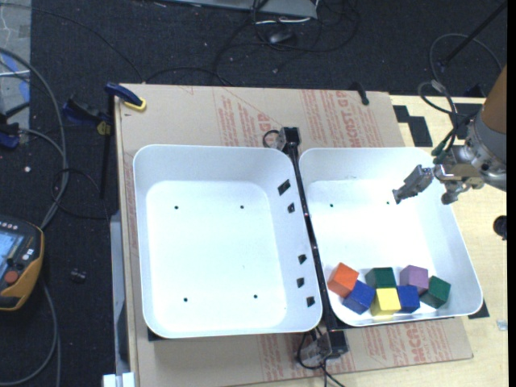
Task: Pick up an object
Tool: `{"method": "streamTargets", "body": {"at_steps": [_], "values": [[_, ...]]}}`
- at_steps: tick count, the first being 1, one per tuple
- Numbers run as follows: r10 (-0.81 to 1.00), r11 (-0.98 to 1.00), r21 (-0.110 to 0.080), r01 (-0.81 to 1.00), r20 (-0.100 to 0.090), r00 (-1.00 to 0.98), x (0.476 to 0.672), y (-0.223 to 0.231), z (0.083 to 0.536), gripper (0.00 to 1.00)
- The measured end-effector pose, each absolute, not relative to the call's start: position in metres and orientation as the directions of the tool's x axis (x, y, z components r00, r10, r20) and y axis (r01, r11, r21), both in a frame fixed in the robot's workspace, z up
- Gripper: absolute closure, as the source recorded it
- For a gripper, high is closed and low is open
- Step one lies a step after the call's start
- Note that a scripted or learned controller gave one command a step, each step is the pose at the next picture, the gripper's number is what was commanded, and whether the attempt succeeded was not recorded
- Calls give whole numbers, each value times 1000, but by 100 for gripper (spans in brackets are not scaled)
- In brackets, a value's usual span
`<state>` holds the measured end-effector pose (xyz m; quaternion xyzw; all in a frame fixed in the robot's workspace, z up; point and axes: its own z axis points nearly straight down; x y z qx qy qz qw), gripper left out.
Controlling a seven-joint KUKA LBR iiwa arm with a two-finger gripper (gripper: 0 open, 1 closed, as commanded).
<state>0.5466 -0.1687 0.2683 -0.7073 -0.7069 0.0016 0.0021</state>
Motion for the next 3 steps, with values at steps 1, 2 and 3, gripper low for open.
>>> {"method": "streamTargets", "body": {"at_steps": [1, 2, 3], "values": [[1000, 0, 0, 1000, 0, 0, 547, -169, 271, 0], [1000, 0, -3, 1000, 1, 0, 547, -172, 228, 0], [1000, 0, -4, 1000, 1, 0, 550, -171, 185, 0]]}}
